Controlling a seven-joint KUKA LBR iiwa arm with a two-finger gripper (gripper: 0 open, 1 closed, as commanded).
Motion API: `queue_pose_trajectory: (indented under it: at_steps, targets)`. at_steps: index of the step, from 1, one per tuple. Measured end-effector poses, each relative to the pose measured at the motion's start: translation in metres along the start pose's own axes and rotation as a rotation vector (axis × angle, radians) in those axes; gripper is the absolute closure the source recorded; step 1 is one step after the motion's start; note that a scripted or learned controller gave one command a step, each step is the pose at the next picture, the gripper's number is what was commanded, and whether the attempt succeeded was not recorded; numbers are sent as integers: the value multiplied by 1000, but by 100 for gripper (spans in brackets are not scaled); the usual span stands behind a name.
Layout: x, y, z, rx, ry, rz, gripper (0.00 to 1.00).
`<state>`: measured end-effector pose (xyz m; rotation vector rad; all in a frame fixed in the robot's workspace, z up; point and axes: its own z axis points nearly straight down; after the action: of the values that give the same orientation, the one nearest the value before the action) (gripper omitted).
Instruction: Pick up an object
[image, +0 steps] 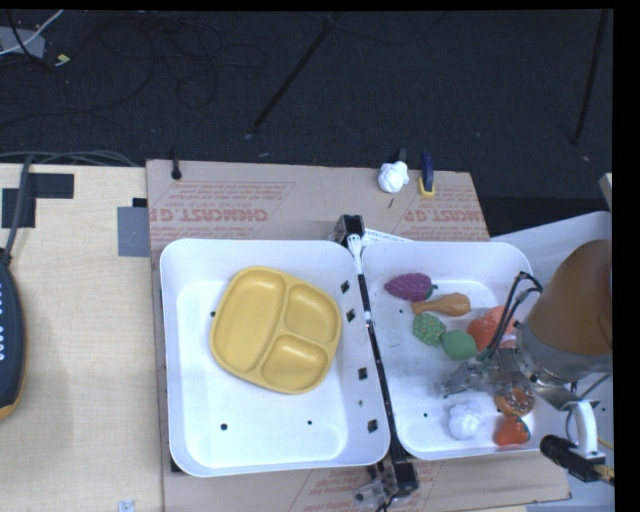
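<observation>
Gripper (468, 378): metal, low inside the right bin (400, 420), near its front right corner; how far the fingers are parted cannot be told, and nothing is seen held between them.

Right bin, contents, all small toy foods of smooth moulded plastic:
- purple bumpy cluster (408, 287), near the back edge;
- orange elongated piece (445, 305), just beside it;
- green knobbly piece (429, 328) and green rounded piece (459, 345), touching one another at mid-bin;
- orange-red piece (488, 328), toward the right edge, partly behind the arm's cables;
- white lumpy piece (464, 421), by the front edge, just below the gripper;
- red piece (511, 432), front right corner.

Left bin (190, 400): white, shallow, rounded corners. Holds one yellow tray (277, 328), three compartments, matte, lying flat and turned at a slant.
</observation>
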<state>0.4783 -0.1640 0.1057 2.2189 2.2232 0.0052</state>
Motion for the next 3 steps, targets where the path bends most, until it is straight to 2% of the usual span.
queue_pose_trajectory:
  at_steps: [1,2,3]
  targets:
    - [-3,-2,-8,6,0,10,100]
    - [7,13,-93,-4,-3,0,100]
    - [-5,118,-89,-4,-4,-1,100]
